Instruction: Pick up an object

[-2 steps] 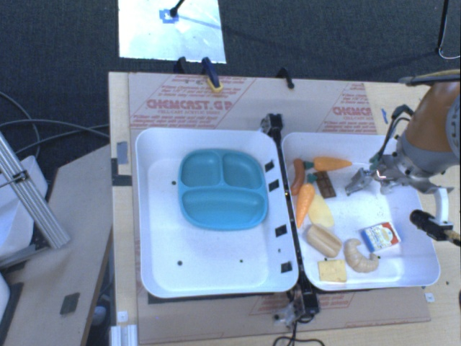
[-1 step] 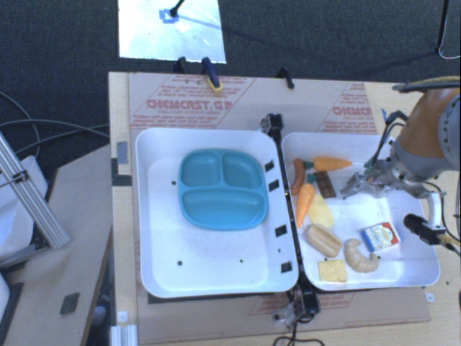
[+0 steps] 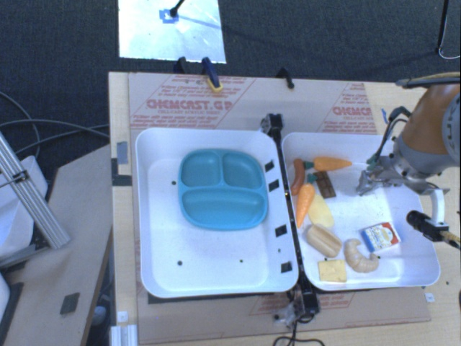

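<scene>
The bench [image 3: 151, 99] carries two white bins side by side, and the left bin [image 3: 158, 251] has a blue divided plate [image 3: 221, 190] sitting at about its centre, nothing else in it that I can make out. The right bin [image 3: 418, 265] is where the work is: the arm [image 3: 432, 125] comes in from three o'clock and its gripper [image 3: 366, 184] hangs over bare white floor near the bin's middle, tilted down toward nine o'clock; from here I cannot tell whether the claw is spread or closed, and I see nothing caught in it. The pickable things crowd the bin's nine-o'clock side and bottom edge. A carrot [image 3: 332, 163] lies at eleven o'clock of the gripper, a second carrot [image 3: 305, 202] and a brown bar [image 3: 325, 184] at nine o'clock, a pale yellow piece [image 3: 322, 212] just below them. A bread roll [image 3: 323, 240], a croissant [image 3: 361, 256] and a small carton [image 3: 379, 236] lie toward six o'clock, and a cheese square [image 3: 332, 270] sits against the bottom rim. My advice for doing this well: go for something that stands apart, like the upper carrot or the carton, rather than the packed cluster, turn the claw across the narrow width, and come straight down before closing.
</scene>
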`<move>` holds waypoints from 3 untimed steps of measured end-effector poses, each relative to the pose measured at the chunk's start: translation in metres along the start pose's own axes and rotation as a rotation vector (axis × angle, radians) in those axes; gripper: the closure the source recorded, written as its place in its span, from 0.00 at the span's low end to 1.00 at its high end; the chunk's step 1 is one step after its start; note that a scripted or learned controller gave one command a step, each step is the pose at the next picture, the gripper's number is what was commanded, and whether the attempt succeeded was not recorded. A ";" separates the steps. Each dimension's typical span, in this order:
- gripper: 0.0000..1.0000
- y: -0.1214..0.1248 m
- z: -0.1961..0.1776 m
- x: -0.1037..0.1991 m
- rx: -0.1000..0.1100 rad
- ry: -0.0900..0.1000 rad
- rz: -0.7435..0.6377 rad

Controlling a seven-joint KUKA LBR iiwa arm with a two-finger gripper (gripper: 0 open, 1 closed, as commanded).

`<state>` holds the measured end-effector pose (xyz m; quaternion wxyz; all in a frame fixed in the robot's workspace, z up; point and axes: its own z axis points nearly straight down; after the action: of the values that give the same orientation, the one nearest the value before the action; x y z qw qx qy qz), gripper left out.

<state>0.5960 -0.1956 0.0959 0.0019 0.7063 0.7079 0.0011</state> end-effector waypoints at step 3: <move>1.00 0.004 -0.130 0.004 -0.001 0.000 -0.003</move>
<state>0.5990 -0.1917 0.2261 0.0023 0.7053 0.7089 0.0014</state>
